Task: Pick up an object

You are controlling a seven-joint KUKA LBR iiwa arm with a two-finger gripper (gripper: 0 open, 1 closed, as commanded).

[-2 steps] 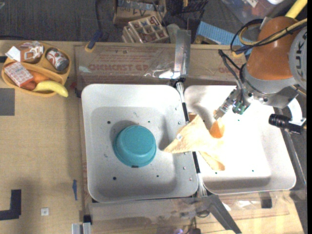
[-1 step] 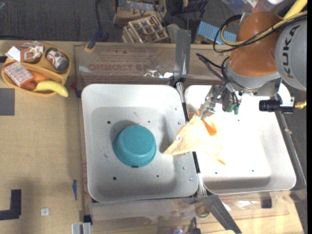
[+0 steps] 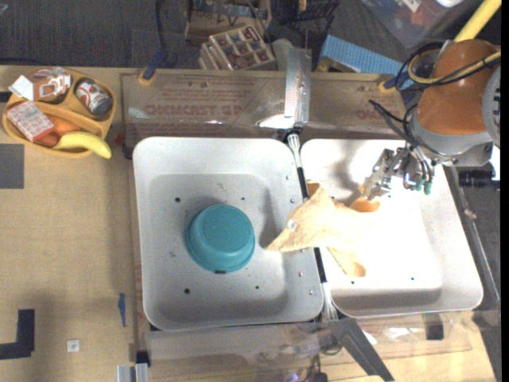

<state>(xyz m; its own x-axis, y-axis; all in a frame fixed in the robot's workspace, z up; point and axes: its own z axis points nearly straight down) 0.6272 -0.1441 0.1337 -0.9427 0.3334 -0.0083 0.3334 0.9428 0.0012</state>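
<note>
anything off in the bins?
Yes: the tan cloth lies draped across the divider between the left bin and right bin, part in each. The teal bowl sits upside down in the left bin.

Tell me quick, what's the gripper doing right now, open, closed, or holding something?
Gripper: cannot be told; it is over the right white bin, by the tan cloth's upper end.

A teal bowl sits upturned in the left bin; a tan cloth drapes across both bins.
</note>
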